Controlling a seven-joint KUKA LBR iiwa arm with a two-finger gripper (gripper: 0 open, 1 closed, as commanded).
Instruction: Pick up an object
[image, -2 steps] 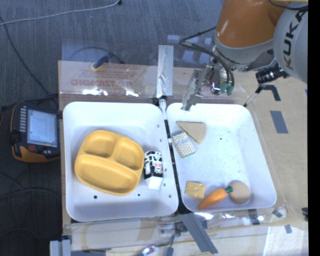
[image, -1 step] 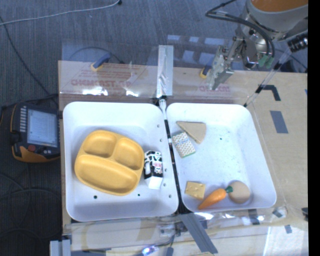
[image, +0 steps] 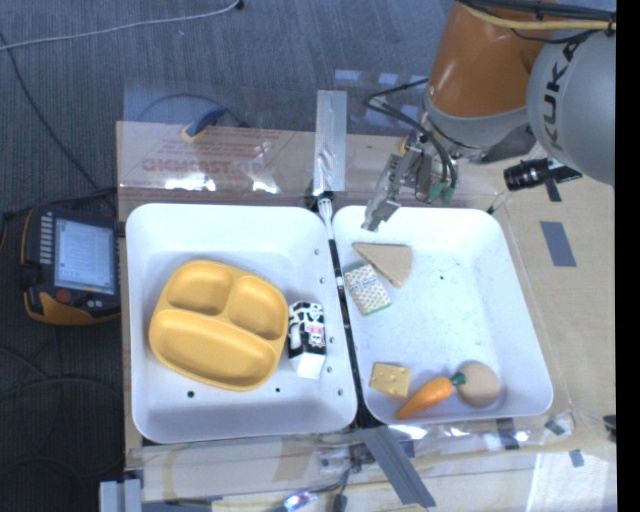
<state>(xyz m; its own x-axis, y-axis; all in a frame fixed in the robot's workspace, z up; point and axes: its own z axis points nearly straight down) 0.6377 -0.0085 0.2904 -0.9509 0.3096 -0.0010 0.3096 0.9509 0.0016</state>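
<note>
Two shallow white bins side by side on the bench: left bin, right bin. Over the far rim of the right bin, near its far-left corner, the gripper, hanging from a grey arm with an orange band — nothing seen between the fingers, and whether spread or closed, cannot tell from this angle. Just below the gripper, inside the right bin, a tan wedge lying flat, long axis roughly across the bin, tip pointing toward the left wall. Touching or nearly touching its near-left side, a small patterned packet, tilted, long axis slanting from far-left to near-right. Along the near wall of the same bin, a small yellow block, then a carrot — long axis slanted, pointed end toward the near-left, green top toward the far-right, next to a beige ball. In the left bin, a yellow divided tray set at a slant, and just beside its right edge a small black-and-white carton lying against the right wall. Left of the bins, on the floor, a handheld control pad.
</note>
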